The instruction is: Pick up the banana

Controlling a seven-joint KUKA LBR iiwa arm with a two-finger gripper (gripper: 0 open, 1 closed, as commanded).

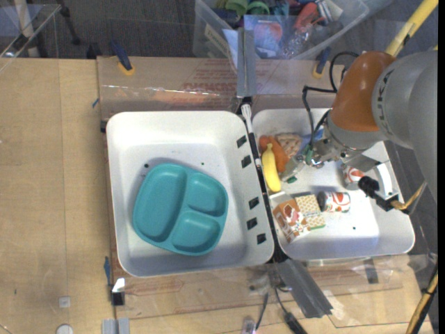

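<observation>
While grey arm with orange band [361,92] reaches into right shallow white bin [389,239], we see fingers [314,155] low among clutter; we cannot tell if released or clenched. Small yellow banana [270,171] lies left of fingers, near but apart, against bin's left wall, orange item [279,153] just beside it. Teal sectioned plastic plate [181,207] sits in left white bin [125,138], well left of fingers.
</observation>
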